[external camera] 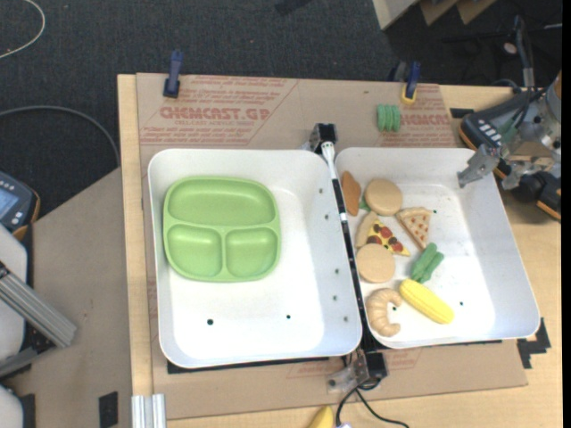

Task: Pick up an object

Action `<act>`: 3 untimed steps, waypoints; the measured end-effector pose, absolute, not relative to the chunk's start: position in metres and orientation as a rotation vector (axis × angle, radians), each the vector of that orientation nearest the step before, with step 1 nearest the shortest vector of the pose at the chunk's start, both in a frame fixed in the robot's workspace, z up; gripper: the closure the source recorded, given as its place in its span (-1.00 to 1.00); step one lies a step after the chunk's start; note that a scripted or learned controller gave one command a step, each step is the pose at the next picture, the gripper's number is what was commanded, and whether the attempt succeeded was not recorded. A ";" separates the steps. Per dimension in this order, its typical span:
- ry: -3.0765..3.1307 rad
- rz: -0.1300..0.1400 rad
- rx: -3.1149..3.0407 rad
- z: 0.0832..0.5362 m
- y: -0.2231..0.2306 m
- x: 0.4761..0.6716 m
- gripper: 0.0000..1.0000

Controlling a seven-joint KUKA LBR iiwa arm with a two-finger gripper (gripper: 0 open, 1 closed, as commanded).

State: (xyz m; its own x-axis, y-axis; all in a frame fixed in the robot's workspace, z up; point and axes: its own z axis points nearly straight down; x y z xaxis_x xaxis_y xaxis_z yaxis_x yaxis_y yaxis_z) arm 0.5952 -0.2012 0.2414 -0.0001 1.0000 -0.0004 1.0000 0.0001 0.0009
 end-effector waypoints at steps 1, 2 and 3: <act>2.237 -0.009 2.229 0.088 -0.131 0.551 -1.00; 2.225 0.020 2.205 0.245 -0.058 0.522 -1.00; 2.229 -0.008 2.227 0.181 -0.028 0.476 -1.00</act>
